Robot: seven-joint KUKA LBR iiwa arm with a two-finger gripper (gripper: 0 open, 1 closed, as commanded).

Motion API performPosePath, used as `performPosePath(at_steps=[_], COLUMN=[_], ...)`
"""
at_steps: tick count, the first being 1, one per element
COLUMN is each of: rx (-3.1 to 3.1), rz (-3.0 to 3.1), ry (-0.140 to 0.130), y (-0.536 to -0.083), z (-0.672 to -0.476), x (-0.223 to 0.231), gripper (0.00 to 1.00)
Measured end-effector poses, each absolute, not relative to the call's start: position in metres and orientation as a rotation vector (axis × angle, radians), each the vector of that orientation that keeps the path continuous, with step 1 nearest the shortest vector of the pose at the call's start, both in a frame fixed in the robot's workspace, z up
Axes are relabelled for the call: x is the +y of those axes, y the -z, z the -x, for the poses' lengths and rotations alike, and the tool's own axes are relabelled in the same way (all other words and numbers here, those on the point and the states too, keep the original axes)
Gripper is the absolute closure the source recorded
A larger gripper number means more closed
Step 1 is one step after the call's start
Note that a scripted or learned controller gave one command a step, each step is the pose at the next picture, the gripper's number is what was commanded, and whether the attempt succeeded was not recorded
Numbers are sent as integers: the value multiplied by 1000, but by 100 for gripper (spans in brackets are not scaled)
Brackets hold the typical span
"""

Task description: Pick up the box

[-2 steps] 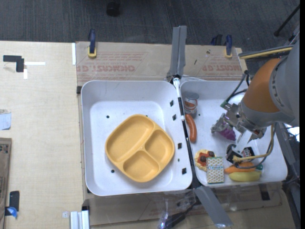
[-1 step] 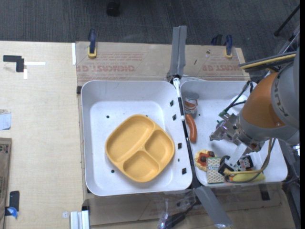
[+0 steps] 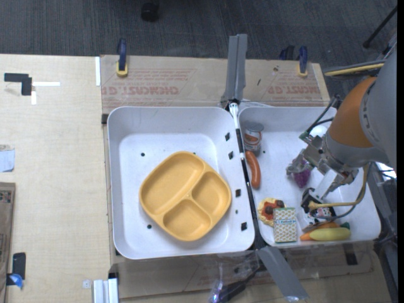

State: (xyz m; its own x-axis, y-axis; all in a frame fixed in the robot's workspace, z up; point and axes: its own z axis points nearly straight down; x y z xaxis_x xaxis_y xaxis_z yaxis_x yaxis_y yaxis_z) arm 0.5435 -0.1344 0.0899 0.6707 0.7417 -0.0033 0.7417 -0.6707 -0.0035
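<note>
The box (image 3: 285, 225) lies flat near the lower edge of the right bin (image 3: 281, 134), at the lower right of the frame. It is probably thin card and nearly empty, so light, fairly stiff along its edges and easy to crush across its broad face. Lying flat, it offers little height to pinch. The best hold looks to be across its two long sides, coming straight down, with a light squeeze. It is a small upright rectangle, pale with a green speckled print and a darker strip along the top.

It is crowded. A pizza-like piece (image 3: 270, 208) touches its upper left corner, and a yellow and orange toy food piece (image 3: 328, 234) lies just beside it on the right.

Further up the frame, the gripper (image 3: 302, 168) hangs over the middle of the right bin, well apart from the box, with a purple lump (image 3: 303, 178) right at its tip. Whether the jaws are wide or narrow I cannot tell.

Beyond that, a sausage (image 3: 254, 169) and a can (image 3: 253, 137) sit along the bin's left wall. The left bin (image 3: 126, 137) holds a yellow divided plate (image 3: 184, 196).
</note>
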Motion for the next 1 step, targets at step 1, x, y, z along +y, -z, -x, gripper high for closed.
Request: performPosePath(at_steps=[1], rx=[-1272], rz=[2868], ry=[-13], y=[-97], z=[-543], x=[-135], gripper=[100])
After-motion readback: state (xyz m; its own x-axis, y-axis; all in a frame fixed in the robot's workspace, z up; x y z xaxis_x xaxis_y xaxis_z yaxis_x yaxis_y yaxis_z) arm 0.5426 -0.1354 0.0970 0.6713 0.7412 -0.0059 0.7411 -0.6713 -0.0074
